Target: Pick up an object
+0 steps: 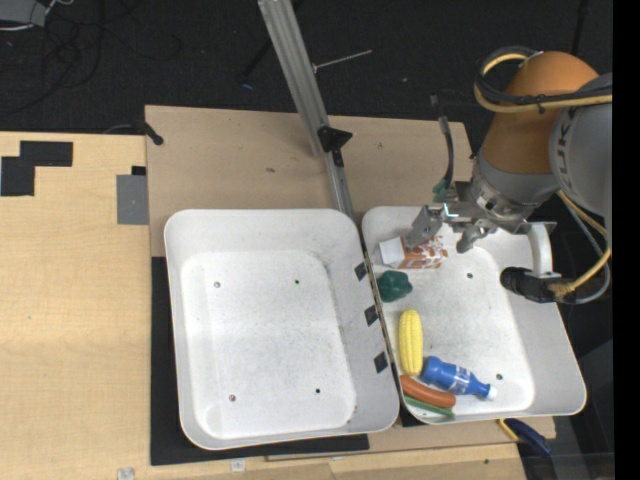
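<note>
**Pincer over the carton, far end of right bin**

My pincer (449, 220) hangs over the far-left corner of the right bin (540, 368). A small red-and-white carton (418, 253) lies just below and left of my fingertips, tilted, long axis roughly left-right. I can't tell touching or just apart. Fingers look parted, narrow-ish gap, nothing seen between them, so I hold nothing. Green lump (395, 286) sits just nearer the camera than the carton. Corn (410, 340), blue bottle (457, 378) and hotdog (428, 393) are well apart, at the near end. My guess: carton is the target, short drop down-left.
</note>
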Motion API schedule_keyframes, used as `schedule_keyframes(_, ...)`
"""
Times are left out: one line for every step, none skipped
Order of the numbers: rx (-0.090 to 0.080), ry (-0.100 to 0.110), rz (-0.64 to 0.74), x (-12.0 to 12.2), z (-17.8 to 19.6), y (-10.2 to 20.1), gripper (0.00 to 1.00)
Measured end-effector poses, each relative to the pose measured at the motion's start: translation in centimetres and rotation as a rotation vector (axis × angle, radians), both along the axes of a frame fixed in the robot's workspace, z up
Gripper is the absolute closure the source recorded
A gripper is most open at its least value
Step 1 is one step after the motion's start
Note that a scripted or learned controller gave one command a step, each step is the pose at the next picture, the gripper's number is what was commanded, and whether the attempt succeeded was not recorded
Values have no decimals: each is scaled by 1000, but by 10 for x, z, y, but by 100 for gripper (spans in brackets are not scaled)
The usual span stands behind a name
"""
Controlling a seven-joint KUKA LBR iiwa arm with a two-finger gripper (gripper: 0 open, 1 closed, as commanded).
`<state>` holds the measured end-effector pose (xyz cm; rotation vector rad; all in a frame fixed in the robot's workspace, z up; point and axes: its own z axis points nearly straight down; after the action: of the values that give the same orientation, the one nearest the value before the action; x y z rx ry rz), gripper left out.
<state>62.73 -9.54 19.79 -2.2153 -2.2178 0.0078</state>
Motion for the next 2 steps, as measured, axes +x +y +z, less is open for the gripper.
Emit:
schedule_keyframes(0,-5,-1,1,3,0,0)
schedule_keyframes(0,0,-1,-4,-41,3,0)
